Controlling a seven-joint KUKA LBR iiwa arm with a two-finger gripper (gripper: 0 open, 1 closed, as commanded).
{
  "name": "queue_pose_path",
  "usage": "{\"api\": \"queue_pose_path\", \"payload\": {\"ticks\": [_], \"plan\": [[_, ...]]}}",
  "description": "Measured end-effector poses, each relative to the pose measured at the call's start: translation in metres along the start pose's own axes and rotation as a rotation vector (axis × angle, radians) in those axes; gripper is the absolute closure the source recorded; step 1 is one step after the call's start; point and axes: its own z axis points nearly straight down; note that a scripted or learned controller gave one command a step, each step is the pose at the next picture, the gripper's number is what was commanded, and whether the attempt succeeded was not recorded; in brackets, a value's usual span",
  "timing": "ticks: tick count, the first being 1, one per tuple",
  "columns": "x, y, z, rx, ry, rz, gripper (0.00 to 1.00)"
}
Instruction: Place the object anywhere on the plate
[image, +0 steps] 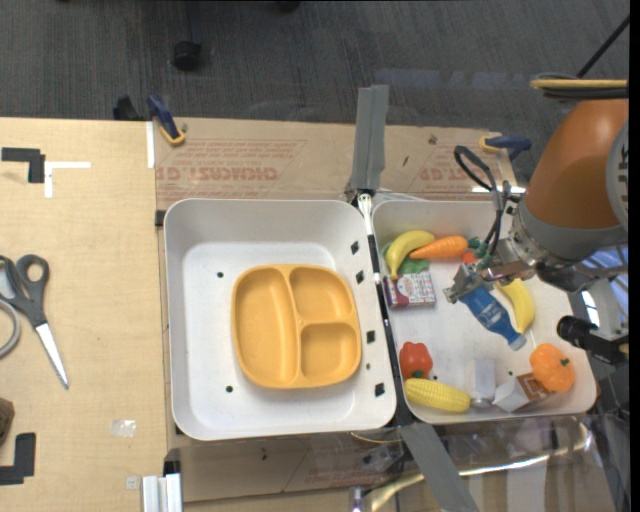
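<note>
This is a robotics lab or test workshop, not a home. A large grey robot arm with an orange band (578, 165) reaches over a pale wooden bench (75, 300) that stands on grey carpet flooring (300, 50). A flattened sheet of brown printed cardboard (260, 160) lies beneath two shallow white plastic bins (180, 330), held with blue spring clamps (165, 118). Black tape corner marks (25, 162) sit on the bench top, beside grey-handled steel scissors (38, 310). The right bin holds plastic toy food, among them a yellow toy corn cob (436, 396) and an orange toy carrot (440, 247), while the left holds a yellow divided plastic plate (297, 325).
</note>
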Motion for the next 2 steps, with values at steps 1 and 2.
{"api": "queue_pose_path", "payload": {"ticks": [1, 2], "plan": [[0.087, 0.009, 0.021, 0.0, 0.001, -0.141, 1.0], [0.165, 0.025, 0.021, -0.001, 0.001, -0.091, 1.0]]}}
